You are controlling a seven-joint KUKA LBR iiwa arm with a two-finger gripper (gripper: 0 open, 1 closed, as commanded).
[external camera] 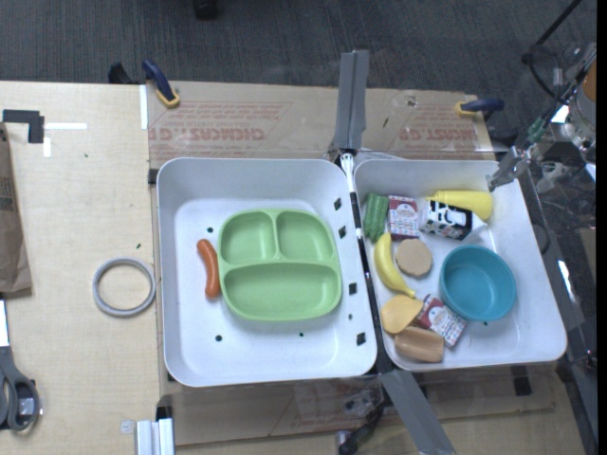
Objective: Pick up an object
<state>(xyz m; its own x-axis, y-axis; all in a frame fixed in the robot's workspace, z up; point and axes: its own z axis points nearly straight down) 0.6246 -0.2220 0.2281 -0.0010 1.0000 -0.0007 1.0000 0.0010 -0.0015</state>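
Cardboard [228, 121] with mirrored red lettering, unreadable, behind bins [180, 349]

Robotics lab / test bench, not a home. Evidence: two shallow white bins [254, 183] and [541, 254] butted side by side on a plywood benchtop [76, 178], with cardboard sheet [247, 126] under them held by blue-and-yellow spring clamps [161, 81]. Contents are toy props: plastic banana [387, 265], hot dog [208, 267], green divided plate [281, 263], blue bowl [477, 283]. Tape roll [124, 285] and scissors [17, 396] lie loose on the bench. Metal framing [352, 102] runs between the bins; cabling and rig hardware [560, 131] sit at the right. Dark carpet floor [285, 17] behind.
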